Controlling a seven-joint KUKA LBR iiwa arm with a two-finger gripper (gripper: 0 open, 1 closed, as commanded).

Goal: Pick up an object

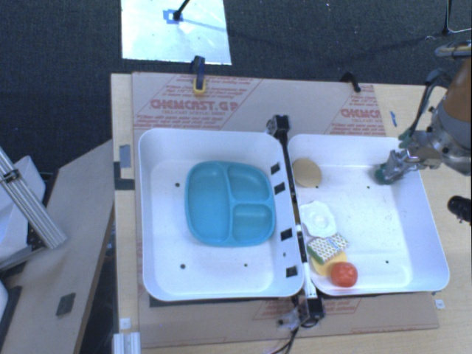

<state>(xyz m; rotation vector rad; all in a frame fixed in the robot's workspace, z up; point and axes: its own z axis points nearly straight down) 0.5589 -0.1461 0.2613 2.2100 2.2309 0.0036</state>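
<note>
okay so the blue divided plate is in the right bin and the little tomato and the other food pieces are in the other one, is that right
Not quite. The camera view shows the blue divided plate lying in the left bin, not the right one. The rest holds: the tomato and the other food pieces are in the other bin, the right bin, along its left side.

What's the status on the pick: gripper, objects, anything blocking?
Gripper low over right bin's far right side, nothing seen between its fingers. Tomato, sandwich, white piece, tan round along its left wall, untouched. Nothing between.
</note>
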